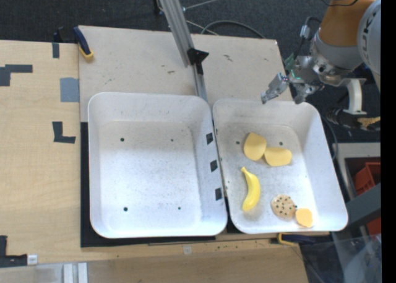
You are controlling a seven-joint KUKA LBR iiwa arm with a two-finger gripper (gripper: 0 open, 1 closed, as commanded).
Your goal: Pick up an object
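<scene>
pale wooden bench [37,170] under two white bins [105,152]

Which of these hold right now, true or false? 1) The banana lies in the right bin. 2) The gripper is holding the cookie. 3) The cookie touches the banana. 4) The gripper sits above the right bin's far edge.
1) True: the banana lies in the right bin.
2) False: the cookie lies on the bin floor, far from the gripper.
3) False: a gap separates them; the cookie sits beside an orange piece.
4) True.
</scene>
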